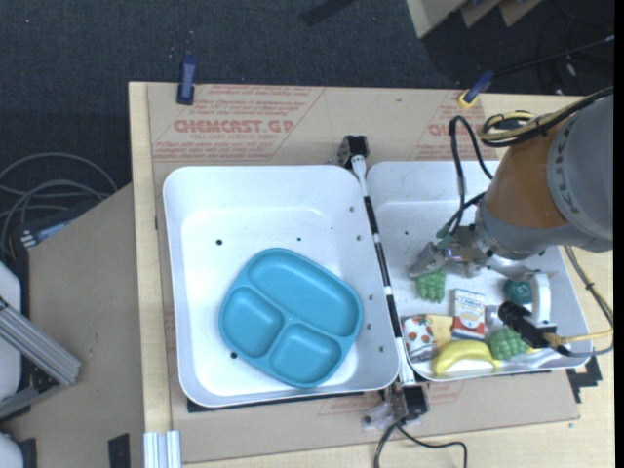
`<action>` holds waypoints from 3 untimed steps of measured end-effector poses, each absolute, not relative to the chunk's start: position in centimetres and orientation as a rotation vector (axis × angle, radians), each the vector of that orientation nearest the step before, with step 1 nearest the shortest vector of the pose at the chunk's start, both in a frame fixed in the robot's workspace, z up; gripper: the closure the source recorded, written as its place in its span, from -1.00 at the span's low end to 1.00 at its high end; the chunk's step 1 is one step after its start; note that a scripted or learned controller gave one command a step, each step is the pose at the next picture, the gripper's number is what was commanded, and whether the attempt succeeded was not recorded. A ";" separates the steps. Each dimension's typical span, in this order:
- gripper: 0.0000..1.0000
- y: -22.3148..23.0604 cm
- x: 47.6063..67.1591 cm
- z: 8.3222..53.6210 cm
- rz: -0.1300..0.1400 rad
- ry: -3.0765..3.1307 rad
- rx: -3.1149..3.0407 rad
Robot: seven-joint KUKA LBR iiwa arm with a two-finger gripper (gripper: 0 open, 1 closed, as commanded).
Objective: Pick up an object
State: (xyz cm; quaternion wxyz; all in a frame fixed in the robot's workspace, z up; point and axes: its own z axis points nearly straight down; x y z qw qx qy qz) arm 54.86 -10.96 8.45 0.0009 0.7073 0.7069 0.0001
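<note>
nearby, blue tray point(290, 316), banana point(462, 358), carton point(469, 312)

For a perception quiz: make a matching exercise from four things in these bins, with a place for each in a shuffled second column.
Things:
1. blue divided plate
2. banana
3. gripper
4. small green knobbly toy

Places:
A. front edge of the right bin
B. just below the gripper
C. left bin
D. above the right bin's left half

Pairs: 1-C, 2-A, 3-D, 4-B

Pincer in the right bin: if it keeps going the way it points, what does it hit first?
Likely the small green toy just below the pincer; then the bin floor. Depth is unclear from above.
</note>
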 end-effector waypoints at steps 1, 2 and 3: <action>-1.00 -9.4 52.9 8.5 -0.001 2.223 2.223; 1.00 -9.4 52.9 9.4 0.000 2.220 2.223; 1.00 -0.4 53.7 18.5 0.002 2.223 2.221</action>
